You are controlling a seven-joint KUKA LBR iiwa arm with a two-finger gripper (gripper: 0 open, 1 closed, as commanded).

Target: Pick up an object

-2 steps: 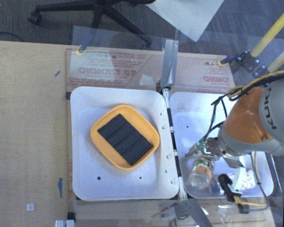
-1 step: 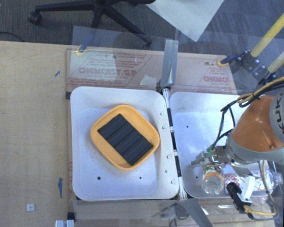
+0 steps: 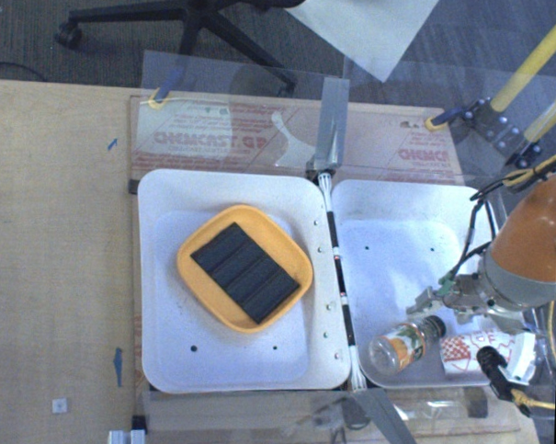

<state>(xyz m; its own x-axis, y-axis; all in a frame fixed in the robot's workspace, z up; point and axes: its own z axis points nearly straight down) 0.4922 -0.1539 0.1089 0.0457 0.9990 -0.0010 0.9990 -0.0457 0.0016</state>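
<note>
Red "CHEMCAST GP" on clear sheet (image 3: 228,136).

You look down at a slant from one fixed camera above the counter (image 3: 56,253), both bins (image 3: 156,285) mid-frame.

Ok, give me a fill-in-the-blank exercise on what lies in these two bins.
1. The yellow tray with the dark ribbed insert lies in the ____ bin.
2. The clear bottle in the right bin lies on its ____.
3. The red-and-white packet lies to the ____ of the bottle.
4. The gripper hangs over the ____ bin.

Missing words: left; side; right; right
</note>
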